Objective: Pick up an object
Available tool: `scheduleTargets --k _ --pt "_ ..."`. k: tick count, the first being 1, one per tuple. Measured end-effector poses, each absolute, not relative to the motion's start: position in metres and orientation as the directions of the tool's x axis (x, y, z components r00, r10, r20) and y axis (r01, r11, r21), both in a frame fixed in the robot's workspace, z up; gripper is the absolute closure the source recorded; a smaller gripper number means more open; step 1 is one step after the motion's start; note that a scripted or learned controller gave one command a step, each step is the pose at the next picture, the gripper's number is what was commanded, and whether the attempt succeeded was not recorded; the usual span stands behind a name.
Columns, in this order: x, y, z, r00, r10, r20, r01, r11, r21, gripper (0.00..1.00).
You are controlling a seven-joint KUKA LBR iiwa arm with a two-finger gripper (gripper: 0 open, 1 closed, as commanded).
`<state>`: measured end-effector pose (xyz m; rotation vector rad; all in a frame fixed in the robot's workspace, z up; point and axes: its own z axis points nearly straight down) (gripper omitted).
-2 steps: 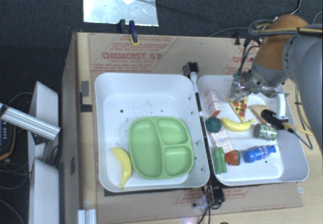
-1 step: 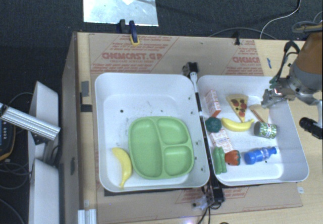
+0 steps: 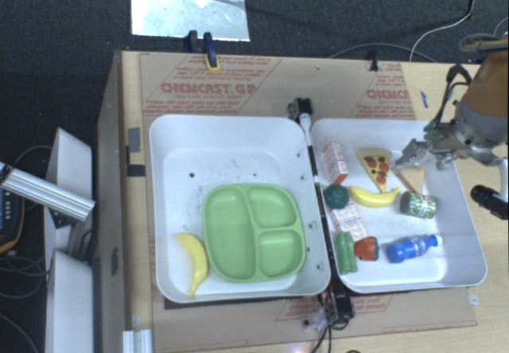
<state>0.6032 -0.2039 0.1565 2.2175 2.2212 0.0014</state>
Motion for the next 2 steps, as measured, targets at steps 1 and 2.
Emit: scheduleTargets --k 1,2 --pt "0.644 -0.156 0.087 -0.004 1.0 0.001 1.0 0.004 0.001 0.0" --pt "0.646 -0.157 0.1 -0.006 1.0 0.0 1.0 0.006 0.006 1.0"
